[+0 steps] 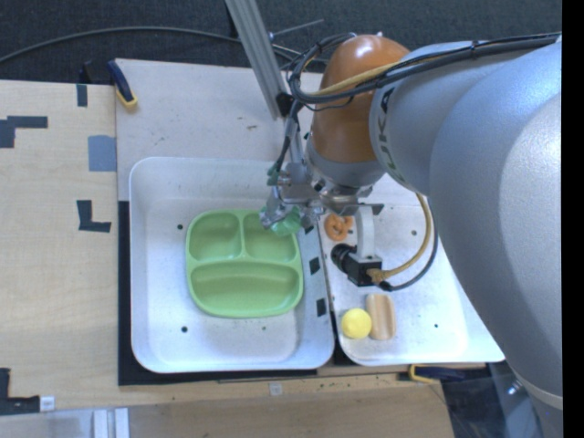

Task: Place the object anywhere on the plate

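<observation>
A light green divided plate lies in the left white bin. My gripper hangs over the plate's far right corner, below the orange band of the arm. A small green object sits between the fingers, just above the plate's upper right compartment. The gripper is shut on it. The wrist hides the top of the object.
The right bin holds a small orange piece, a yellow ball and a tan block beside it. The ridge between the bins runs right beside the plate. A metal bar slants in from the top.
</observation>
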Motion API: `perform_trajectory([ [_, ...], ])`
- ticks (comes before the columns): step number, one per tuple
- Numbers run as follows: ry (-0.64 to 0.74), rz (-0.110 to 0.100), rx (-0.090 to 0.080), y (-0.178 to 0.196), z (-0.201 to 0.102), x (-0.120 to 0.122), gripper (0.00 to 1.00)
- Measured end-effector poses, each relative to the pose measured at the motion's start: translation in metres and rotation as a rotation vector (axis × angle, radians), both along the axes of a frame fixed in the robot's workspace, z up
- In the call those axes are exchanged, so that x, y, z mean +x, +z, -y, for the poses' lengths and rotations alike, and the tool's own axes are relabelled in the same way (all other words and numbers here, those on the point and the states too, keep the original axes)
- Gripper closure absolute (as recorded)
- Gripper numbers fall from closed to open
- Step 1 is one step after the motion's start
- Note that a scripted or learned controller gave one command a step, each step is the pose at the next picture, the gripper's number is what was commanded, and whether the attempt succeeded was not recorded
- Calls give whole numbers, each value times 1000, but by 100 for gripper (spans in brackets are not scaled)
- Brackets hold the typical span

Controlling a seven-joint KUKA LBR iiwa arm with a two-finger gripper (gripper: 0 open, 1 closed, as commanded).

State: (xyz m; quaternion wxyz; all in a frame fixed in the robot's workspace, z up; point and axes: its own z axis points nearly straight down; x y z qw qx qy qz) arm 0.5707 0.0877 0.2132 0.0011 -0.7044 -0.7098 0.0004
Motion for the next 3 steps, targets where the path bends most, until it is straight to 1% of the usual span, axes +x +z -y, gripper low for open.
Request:
perform_trajectory([
  [1, -1, 2, 1, 19, -47, 8, 100],
  [2, -3, 1, 0, 25, -68, 16, 100],
  [3, -6, 0, -3, 24, -66, 16, 0],
])
